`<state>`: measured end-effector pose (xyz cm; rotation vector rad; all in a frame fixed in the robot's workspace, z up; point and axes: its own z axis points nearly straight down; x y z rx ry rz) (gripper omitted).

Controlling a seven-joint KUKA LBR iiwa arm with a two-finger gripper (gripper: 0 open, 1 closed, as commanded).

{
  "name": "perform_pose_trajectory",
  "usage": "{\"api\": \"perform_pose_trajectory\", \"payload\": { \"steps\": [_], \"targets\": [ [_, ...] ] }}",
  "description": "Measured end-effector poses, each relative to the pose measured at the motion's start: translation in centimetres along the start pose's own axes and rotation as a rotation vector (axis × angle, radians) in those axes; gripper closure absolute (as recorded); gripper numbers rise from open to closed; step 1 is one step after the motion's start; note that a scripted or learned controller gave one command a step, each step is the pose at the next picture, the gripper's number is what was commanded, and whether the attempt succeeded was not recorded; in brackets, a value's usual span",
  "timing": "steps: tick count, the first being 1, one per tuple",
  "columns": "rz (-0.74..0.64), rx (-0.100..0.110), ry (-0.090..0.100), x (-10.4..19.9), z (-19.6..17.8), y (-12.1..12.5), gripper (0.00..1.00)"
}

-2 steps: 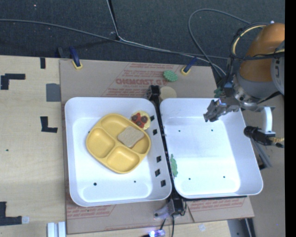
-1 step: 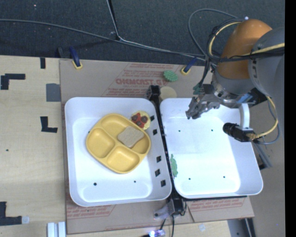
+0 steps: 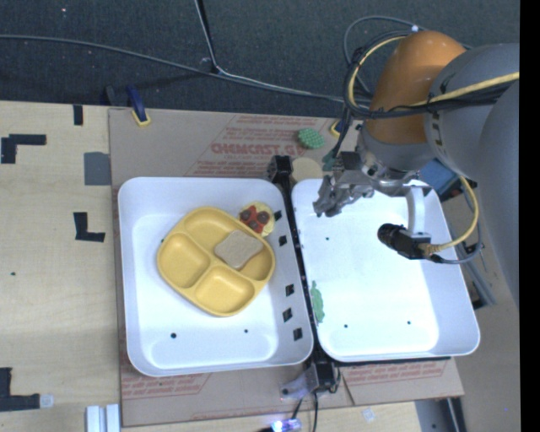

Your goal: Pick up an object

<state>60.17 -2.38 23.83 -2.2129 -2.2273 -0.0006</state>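
Fingers [image 3: 321,207] of the gripper [image 3: 330,204] stand slightly parted with nothing between them, though the blur makes this hard to judge. They hang low over the far left corner of the right bin [image 3: 439,337], just beside the divider between the bins.

Things to pick lie mostly in the left bin [image 3: 143,337]. A yellow plate [image 3: 181,257] with compartments sits there at a slant. A brown square of toast [image 3: 237,249] rests in one compartment, and a red and dark cluster like berries [image 3: 256,218] sits at the plate's far corner. A small green scrap [image 3: 317,299] lies at the right bin's left edge, well apart from the gripper.

Red print on the cardboard [image 3: 169,143] under the bins seems to read CHEMCAST; the letters after it are hidden. More red print along the near strip is too small to read.

A green lump [image 3: 310,137] lies on the cardboard beyond the bins. The cardboard rests on a pale wooden bench [image 3: 51,278] marked with black tape pieces. A blue clamp [image 3: 135,105] grips the cardboard's far left corner. Beyond the bench is dark carpet [image 3: 101,25] crossed by thin cables.
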Motion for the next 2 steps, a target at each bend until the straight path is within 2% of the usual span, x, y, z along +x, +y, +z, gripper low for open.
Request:
{"api": "perform_pose_trajectory", "payload": {
  "steps": [1,2],
  "targets": [
    [0.0,0.0,0.0,5.5,0.0,1.3,1.0],
    [0.0,0.003,-0.001,11.4,1.6,0.8,1.0]
  ]
}}
